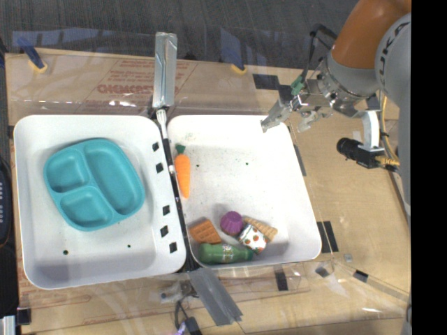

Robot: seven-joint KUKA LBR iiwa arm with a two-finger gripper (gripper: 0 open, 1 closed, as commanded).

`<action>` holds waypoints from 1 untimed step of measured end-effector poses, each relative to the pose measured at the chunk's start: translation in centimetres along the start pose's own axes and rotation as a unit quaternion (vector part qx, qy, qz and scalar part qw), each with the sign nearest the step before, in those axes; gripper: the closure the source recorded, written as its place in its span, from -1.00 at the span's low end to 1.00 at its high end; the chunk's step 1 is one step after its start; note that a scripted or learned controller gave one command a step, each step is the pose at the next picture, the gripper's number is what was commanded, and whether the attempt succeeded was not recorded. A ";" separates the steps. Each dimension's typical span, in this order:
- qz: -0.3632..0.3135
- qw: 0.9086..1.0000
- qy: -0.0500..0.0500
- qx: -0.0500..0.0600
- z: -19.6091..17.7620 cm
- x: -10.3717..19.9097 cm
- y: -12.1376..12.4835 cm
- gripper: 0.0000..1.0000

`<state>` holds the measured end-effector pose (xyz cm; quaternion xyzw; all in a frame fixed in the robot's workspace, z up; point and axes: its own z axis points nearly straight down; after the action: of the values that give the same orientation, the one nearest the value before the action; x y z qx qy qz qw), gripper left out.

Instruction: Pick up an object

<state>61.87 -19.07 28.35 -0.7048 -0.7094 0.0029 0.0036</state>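
The hand [286,115] hovers at the upper right of the frame, over the right bin's [279,187] far corner; fingers slightly apart, holding nothing. The toy carrot [182,173] lies lower left of it, long axis running top to bottom.

Red print runs across the clear sheet [129,82] on the bench in the upper left of the frame, above the left bin; it seems mirrored and too faint to read. Dark letters, perhaps "KU", show on the grey arm [391,44] at upper right.
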 end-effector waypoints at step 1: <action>-0.070 0.998 0.000 -0.001 -0.5 -2.1 -6.8 -1.00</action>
<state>55.04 -21.21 28.87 -0.6533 -0.7571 0.0019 0.0027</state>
